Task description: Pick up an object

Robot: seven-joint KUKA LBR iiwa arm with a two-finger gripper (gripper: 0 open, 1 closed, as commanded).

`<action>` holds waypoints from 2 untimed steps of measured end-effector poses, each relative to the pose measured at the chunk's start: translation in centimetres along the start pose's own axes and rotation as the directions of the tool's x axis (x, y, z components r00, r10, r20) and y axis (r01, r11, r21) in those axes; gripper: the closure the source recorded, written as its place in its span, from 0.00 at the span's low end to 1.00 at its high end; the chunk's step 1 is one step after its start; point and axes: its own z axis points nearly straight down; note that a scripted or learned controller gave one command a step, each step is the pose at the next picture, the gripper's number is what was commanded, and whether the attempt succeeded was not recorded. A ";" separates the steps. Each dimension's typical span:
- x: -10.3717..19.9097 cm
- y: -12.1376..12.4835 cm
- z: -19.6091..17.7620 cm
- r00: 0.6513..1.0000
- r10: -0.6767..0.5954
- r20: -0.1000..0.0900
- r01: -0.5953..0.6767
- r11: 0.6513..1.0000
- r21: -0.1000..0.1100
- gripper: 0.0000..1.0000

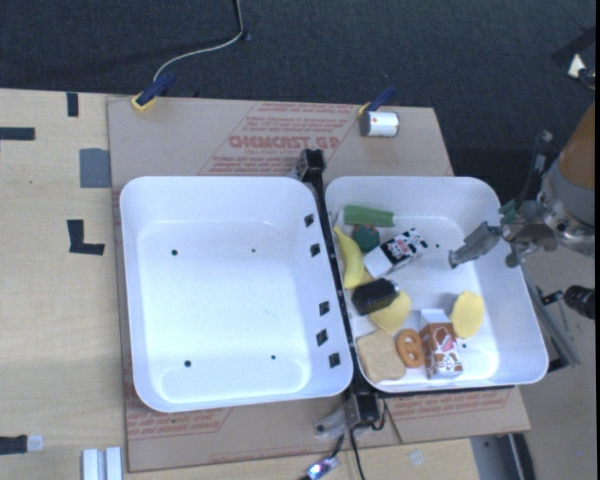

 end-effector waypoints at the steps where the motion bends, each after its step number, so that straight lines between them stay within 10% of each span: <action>1: -0.6 5.7 16.1 1.000 -0.003 0.002 0.003 1.000 0.000 0.00; 2: -0.8 12.4 15.2 1.000 -0.003 0.003 0.003 1.000 -0.006 0.00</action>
